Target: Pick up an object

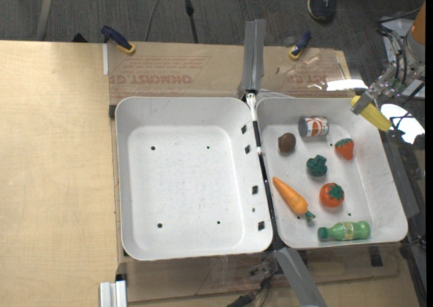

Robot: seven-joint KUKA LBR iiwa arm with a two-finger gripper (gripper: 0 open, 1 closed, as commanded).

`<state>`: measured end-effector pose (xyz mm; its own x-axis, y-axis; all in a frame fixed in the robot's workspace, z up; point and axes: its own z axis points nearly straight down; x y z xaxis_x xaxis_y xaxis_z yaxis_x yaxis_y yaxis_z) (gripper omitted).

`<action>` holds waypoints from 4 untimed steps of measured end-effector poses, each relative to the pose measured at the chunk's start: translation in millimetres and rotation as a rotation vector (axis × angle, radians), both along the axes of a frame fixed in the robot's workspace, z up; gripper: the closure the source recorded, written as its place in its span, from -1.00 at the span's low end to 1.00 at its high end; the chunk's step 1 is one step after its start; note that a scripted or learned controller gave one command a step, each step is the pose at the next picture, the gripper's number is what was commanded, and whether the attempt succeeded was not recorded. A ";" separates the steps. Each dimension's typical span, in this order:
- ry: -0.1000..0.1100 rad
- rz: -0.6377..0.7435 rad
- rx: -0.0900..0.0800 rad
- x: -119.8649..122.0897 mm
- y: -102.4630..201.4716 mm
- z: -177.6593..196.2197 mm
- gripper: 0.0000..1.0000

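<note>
**Arm poised at the bin's far corner**

Left bin (183,174) lies bare; right bin (396,211) holds carrot (291,195), can (314,126), tomato (331,194) and bottle (345,231). The gripper (380,92) hovers over the bin's upper right corner. The pick has not begun; next it must descend onto one item. Its finger spread is unreadable amid cables.

We see two bins side by side: the left bin (135,163) and the right bin (385,191). In the right bin, taking the broccoli (316,165) as centre: can (314,126) at 12 o'clock, strawberry (345,148) at 2, tomato (331,194) at 5, bottle (345,231) at 6, carrot (291,197) at 7, potato (287,142) at 10.
</note>
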<state>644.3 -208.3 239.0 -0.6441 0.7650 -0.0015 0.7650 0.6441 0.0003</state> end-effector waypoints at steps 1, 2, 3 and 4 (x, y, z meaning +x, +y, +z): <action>0.004 0.000 0.002 -12.6 92.4 -97.1 1.00; -0.001 -0.356 -0.001 -27.6 23.9 -6.4 1.00; 0.001 -0.392 -0.001 14.5 -14.2 -39.7 1.00; -0.002 -0.407 0.000 9.2 -11.7 -13.4 1.00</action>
